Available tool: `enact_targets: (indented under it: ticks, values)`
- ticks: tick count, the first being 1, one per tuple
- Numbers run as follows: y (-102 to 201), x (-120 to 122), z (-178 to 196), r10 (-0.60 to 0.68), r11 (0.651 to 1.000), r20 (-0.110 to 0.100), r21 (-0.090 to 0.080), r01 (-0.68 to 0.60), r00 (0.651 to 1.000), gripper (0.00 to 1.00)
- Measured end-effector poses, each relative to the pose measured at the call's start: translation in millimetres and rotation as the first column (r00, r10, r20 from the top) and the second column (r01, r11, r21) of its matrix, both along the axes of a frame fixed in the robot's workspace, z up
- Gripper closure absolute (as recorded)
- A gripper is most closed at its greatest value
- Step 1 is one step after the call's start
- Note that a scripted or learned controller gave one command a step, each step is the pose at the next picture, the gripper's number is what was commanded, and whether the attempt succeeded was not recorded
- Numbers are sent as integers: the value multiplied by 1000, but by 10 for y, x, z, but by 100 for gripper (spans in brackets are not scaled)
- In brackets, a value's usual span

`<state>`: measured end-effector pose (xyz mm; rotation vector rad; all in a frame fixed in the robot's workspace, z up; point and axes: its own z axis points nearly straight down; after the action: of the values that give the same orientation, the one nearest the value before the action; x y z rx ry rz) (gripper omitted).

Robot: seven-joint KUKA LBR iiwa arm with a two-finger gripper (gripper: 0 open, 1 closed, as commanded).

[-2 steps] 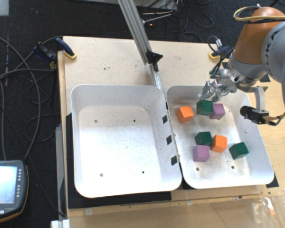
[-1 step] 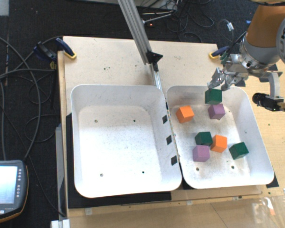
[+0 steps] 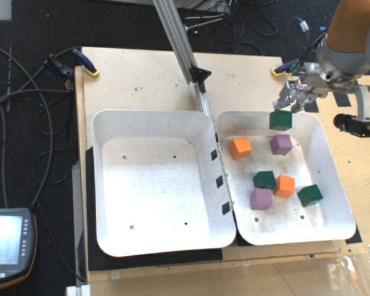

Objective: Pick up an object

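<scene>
The handheld control pendant (image 3: 9, 245) is sitting nearest the camera, at about eight o'clock off the bench, with black cables (image 3: 24, 122) trailing above it across the dark floor. On the bench, the left bin (image 3: 111, 134) is lying at nine o'clock from the right bin (image 3: 333, 184), their rims touching along a strip of black clips. The gripper (image 3: 290, 106) is hanging over the right bin's twelve o'clock edge, its fingers pinching a dark green cube (image 3: 281, 120) that is hanging clear above the bin floor. Below it, a purple cube (image 3: 281, 144) is sitting just at six o'clock from the lifted one, with an orange cube (image 3: 240, 147) at its nine o'clock. Further toward the camera, a second green cube (image 3: 264, 179), a second orange cube (image 3: 285, 186) and a second purple cube (image 3: 261, 198) are crowding together, touching or nearly so, and a third green cube (image 3: 309, 195) is lying at their three o'clock. A slanted aluminium rail (image 3: 176, 32) is crossing the bench at twelve o'clock
</scene>
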<state>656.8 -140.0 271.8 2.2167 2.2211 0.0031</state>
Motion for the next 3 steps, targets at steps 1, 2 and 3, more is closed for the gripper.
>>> enact_targets:
  ticks: [1, 2, 3]
  values:
    - [527, -118, 24, 6, 1000, -6, 3, -6, 1000, 100]
    - [1018, -280, -186, 6, 1000, -7, 3, -5, 1000, 100]
    - [1600, -502, -304, 7, 1000, -8, 3, -7, 1000, 100]
